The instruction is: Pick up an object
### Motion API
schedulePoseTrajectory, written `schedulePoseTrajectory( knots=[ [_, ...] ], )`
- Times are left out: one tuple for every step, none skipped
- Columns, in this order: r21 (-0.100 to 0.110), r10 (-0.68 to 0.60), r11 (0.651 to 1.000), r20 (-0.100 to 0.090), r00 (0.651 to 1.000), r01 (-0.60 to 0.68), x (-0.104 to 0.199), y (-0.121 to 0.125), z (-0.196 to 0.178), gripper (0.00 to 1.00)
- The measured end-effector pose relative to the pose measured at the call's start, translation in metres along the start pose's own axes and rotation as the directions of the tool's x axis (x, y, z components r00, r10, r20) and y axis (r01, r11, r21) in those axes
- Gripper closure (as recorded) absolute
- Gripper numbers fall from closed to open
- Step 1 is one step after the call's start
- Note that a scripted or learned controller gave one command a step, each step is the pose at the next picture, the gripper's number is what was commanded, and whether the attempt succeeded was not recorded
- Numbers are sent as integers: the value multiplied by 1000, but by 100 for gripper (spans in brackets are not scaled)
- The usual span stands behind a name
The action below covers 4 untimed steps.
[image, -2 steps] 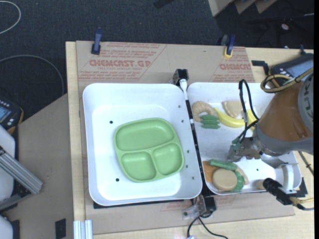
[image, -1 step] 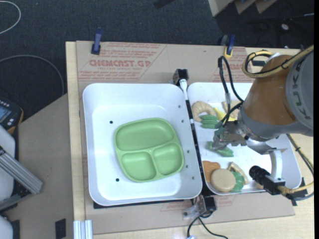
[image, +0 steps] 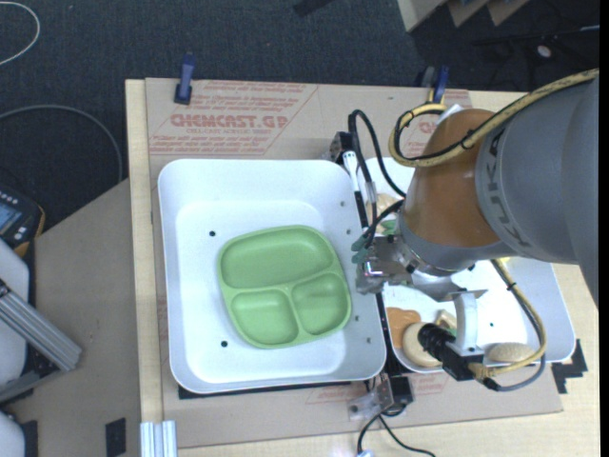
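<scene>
Most of the right bin [image: 561, 327] hides beneath the arm [image: 495, 188]; fingers' state unclear.

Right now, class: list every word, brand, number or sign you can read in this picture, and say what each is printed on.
"CHEMCAST G P": large red print on the brown board behind the left bin.
Smaller red lines above and below that word on the board: too small to read.
Red print on the board's front edge, below the bins: blurred, unreadable.
Green tray, bins and arm: no text visible.
</scene>
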State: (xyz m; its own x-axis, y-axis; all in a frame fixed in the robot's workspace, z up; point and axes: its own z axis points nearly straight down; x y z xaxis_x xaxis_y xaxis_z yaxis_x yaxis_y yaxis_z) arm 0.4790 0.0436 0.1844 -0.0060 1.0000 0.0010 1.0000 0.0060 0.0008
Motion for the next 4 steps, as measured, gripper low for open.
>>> schedulePoseTrajectory(
  knots=[
    [-17, -2, 1000, -3, 1000, 2, 38, 2, -159, 100],
    [-1, 3, 1000, 2, 1000, -3, 35, 1, -161, 100],
    [-6, 2, 1000, 0, 1000, -2, 74, 1, -239, 100],
    [9, 11, 1000, 3, 1000, -11, 29, 0, -157, 100]
  ],
)
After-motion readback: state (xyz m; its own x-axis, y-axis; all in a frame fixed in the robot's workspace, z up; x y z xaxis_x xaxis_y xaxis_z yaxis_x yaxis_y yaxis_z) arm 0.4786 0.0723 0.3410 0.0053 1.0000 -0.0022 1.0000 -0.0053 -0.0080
